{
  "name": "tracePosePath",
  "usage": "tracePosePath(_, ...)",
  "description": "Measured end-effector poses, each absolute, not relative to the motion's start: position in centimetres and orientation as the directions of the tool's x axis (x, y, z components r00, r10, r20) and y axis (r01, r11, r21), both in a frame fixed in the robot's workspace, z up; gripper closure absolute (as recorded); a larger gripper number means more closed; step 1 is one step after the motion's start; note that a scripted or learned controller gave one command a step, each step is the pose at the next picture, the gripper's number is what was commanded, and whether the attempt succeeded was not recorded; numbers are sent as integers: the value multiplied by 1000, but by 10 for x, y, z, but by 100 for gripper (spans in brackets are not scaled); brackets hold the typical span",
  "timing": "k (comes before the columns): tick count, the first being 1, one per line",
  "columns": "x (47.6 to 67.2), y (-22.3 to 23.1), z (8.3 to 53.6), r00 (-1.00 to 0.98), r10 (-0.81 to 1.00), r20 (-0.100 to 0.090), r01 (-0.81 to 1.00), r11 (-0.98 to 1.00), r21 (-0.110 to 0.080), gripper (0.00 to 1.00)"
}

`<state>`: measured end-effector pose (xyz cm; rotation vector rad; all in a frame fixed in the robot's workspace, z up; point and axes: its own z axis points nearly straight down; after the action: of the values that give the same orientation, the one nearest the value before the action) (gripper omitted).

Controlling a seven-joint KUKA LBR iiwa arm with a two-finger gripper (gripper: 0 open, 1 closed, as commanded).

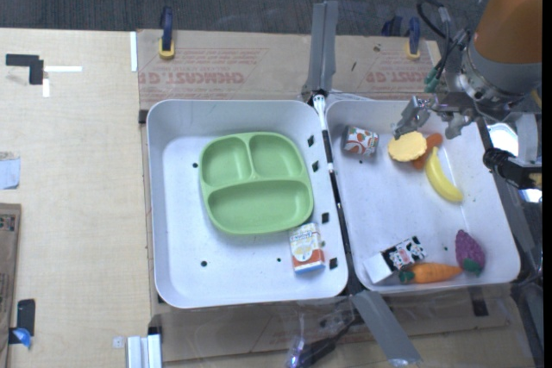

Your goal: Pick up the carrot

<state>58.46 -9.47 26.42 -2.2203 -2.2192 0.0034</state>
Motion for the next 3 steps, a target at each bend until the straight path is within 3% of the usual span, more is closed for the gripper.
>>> tracePosePath(1, 574, -149, 145, -10, 1000, 0, 1000, 10, -3, 0)
tracePosePath(2, 524, -156, 227, -101, 995, 0, 995, 101, -1, 0)
tracePosePath(3, 487, -104, 198, -471, 882, 1, 882, 471, -1, 0)
